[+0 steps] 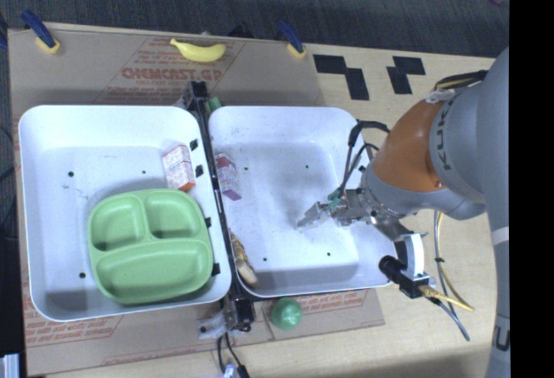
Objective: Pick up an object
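Observation:
My gripper (308, 217) hangs low over the right bin (286, 118), near its middle and pointing left, with bare bin floor under it. A small pink and white packet (227, 176) lies by that bin's left wall, well left of the gripper. A tan object (243, 266) lies in the bin's near-left corner. In the left bin (52, 125) a green divided plate (151, 245) lies flat. A small orange and white carton (177, 167) stands just beyond the plate. Nothing shows at the gripper's tip.
A yellow banana (198, 48) lies on the cardboard behind the bins. A green ball (286, 312) sits on the bench in front of the right bin. Blue clamps (40, 31) hold the cardboard's far corners. Black clips (199, 96) join the bins.

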Motion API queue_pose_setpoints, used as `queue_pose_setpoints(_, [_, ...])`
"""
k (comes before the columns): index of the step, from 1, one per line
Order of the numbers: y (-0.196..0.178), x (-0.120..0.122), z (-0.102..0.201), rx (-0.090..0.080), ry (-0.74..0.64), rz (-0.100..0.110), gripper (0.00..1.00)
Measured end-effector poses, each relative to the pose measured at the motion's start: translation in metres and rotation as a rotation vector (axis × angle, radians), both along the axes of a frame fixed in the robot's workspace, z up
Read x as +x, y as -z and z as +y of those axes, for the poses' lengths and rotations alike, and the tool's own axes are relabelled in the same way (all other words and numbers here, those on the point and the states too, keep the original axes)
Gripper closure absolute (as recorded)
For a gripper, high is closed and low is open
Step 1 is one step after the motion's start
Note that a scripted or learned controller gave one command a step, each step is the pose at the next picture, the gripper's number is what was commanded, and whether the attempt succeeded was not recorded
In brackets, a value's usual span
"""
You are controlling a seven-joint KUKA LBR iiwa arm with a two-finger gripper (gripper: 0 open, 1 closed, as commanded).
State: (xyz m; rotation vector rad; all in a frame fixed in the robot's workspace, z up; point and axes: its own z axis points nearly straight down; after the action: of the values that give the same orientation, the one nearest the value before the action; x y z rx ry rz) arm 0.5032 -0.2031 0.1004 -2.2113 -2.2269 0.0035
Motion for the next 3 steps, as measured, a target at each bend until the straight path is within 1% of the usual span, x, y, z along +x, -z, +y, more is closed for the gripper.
queue_pose_setpoints(1, [0.009,0.051,-0.008,0.000,0.002,-0.002,0.00])
queue_pose_setpoints(2, [-0.002,0.051,-0.007,0.001,-0.001,-0.002,1.00])
queue_pose_setpoints(3, [-0.078,-0.014,0.005,0.000,0.004,-0.002,1.00])
